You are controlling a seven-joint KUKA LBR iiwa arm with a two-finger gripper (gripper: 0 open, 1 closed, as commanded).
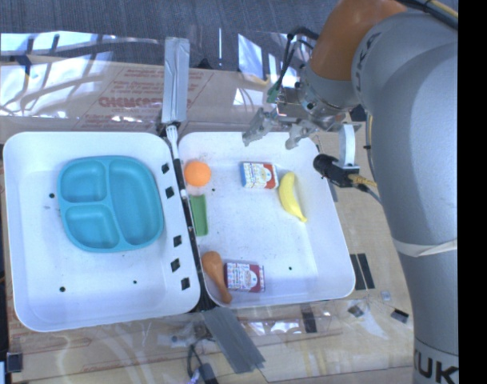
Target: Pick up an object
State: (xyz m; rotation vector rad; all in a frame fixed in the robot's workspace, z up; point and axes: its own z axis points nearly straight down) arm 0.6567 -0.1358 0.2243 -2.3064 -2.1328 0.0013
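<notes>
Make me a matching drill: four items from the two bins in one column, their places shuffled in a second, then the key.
Items:
1. blue divided plate
2. banana
3. orange ball
4. carrot

Places:
A. right bin, far corner by the divider
B. left bin
C. right bin, near edge, beside a small carton
D. right bin, toward the arm's side

Pairs: 1-B, 2-D, 3-A, 4-C
</notes>
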